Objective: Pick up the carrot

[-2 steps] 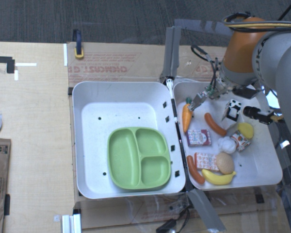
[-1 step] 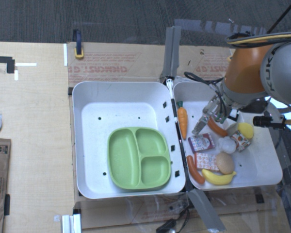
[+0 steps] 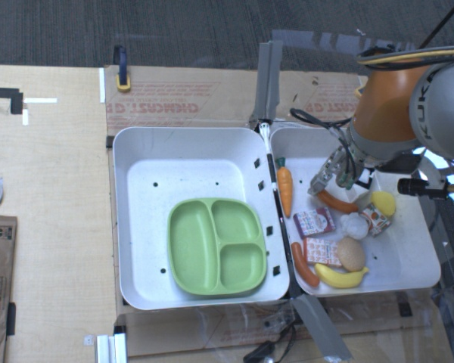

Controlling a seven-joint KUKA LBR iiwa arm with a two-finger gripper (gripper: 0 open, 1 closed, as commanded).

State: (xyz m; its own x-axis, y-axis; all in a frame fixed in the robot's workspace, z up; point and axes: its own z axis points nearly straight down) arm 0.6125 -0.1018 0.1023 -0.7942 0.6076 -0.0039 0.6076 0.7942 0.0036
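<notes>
Camera view:
Carrot (image 3: 285, 190): lies along the left wall of the right bin (image 3: 420, 267), apart from the other food.
Gripper (image 3: 334, 174): hangs over the right bin, near a sausage (image 3: 337, 200), right of the carrot; whether spread or pressed together, I cannot tell.
Progress: carrot ungrasped; reach, grip and lift all remain.

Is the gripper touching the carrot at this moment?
Apart. The camera view shows bare white bin floor between the gripper and the carrot, which lies against the right bin's left wall.
</notes>
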